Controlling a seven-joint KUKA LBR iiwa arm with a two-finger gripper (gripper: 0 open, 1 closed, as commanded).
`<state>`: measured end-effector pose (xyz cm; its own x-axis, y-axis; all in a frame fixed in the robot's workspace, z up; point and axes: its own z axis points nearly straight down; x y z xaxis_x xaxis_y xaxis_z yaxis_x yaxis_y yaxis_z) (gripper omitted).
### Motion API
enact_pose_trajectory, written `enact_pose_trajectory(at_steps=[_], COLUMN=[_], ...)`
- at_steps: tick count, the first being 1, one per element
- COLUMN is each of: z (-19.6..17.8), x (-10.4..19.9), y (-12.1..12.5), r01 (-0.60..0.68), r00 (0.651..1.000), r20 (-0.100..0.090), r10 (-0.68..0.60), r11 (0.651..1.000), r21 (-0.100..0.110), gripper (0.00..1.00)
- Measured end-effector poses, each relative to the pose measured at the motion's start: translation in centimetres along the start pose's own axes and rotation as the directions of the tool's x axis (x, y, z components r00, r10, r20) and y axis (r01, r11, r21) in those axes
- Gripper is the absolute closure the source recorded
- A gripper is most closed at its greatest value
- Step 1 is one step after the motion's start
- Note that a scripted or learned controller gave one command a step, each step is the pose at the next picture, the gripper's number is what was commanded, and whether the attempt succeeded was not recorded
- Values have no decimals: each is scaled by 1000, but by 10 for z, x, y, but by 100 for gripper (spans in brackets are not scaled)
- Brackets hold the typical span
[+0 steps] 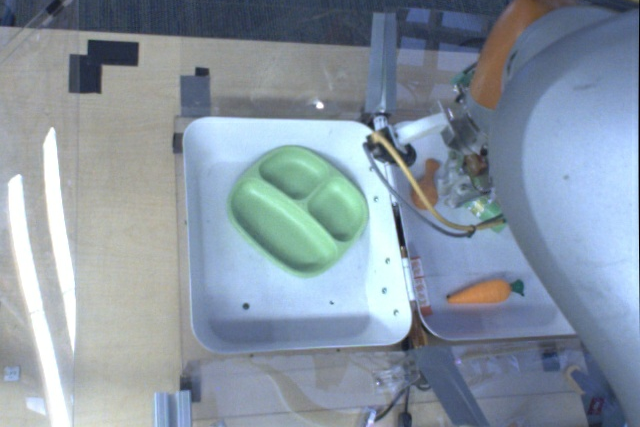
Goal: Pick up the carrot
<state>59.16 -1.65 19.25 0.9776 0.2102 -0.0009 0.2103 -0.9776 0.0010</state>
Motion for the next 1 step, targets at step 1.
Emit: enact_pose_trajectory(at_steps=[1], z=[10], x=[-26], y=[-25], r01=[-8], r00=[1000], r20=[2], r10=[8], r11=[1000], r21=[2], gripper=[100])
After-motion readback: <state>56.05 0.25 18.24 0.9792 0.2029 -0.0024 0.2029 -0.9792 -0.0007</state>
